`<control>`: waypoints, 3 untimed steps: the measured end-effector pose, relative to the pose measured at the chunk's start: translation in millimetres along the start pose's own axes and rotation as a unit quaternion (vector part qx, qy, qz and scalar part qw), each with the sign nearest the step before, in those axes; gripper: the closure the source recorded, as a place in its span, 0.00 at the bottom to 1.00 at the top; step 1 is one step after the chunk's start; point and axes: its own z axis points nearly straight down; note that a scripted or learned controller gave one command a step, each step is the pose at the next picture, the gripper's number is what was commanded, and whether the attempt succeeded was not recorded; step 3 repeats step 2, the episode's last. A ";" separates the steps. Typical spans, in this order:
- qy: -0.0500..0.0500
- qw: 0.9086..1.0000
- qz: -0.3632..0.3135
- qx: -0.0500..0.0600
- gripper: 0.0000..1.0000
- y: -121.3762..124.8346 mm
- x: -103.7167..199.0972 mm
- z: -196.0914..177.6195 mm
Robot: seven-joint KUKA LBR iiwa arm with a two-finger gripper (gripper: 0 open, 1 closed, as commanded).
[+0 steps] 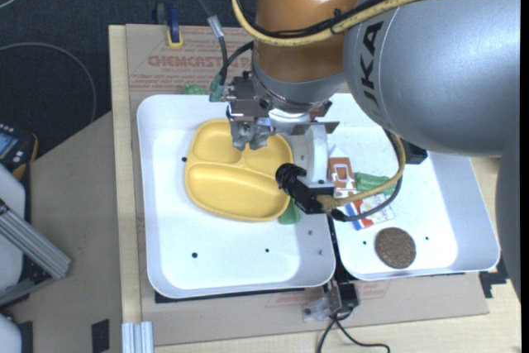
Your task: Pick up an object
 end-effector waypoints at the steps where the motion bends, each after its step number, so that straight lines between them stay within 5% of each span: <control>1: 0.000 1.000 0.002 -0.004 1.00 -50.5 -31.7 -60.8; 2: -0.002 1.000 0.006 -0.003 1.00 -49.1 -119.5 -70.8; 3: -0.002 1.000 0.006 -0.003 1.00 -49.1 -119.5 -70.8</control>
